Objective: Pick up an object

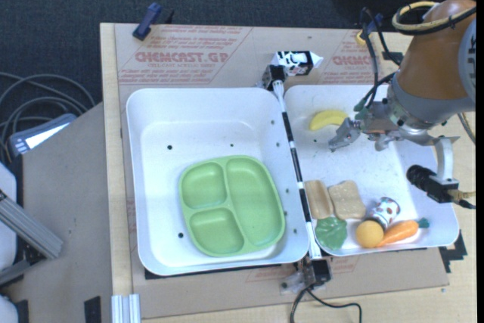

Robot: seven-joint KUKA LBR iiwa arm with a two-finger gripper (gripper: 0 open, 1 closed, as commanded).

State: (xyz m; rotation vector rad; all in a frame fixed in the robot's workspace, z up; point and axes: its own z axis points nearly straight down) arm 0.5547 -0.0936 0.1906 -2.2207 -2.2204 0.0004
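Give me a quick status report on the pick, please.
Gripper low in right bin, beside banana. Nothing seen held. Other food bunched at near edge, out of the way.

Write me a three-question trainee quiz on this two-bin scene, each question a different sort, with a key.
1. True or false: the green tray lies in the right bin.
2. Which item lies nearest the hand? A) carrot B) banana C) green tray
3. Fill in: the carrot lies in the right bin's near ____ corner, as the camera sees it.

Key
1. False: it lies in the left bin.
2. B: the banana lies just left of the hand, in the right bin's far part.
3. Right: it lies beside the orange ball.
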